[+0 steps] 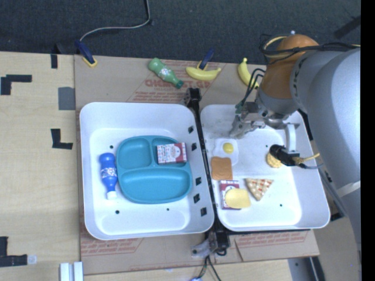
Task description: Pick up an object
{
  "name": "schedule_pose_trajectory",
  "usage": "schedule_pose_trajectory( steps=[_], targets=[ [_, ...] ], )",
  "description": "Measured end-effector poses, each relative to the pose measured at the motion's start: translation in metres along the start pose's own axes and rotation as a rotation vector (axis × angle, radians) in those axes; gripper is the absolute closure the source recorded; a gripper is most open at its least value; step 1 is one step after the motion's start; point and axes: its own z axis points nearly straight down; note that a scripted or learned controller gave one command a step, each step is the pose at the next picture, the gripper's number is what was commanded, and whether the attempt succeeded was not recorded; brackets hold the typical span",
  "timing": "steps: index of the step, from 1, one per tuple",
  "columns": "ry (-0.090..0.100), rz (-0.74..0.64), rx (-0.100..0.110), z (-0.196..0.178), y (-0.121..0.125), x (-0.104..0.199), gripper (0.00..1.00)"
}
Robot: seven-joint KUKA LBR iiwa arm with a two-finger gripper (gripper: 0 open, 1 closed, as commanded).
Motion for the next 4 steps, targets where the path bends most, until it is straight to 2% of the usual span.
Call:
schedule_pose_trajectory(
  steps=[1,2,4],
  targets=[
    [0.000,0.000,0.001,0.000,0.000,0.000,0.00],
    [0.001,0.002,0.002,0.010,-0.028,0.023,0.00],
    [0.001,0.002,-0.001,0.010,-0.032,0.021,0.00]
  ],
)
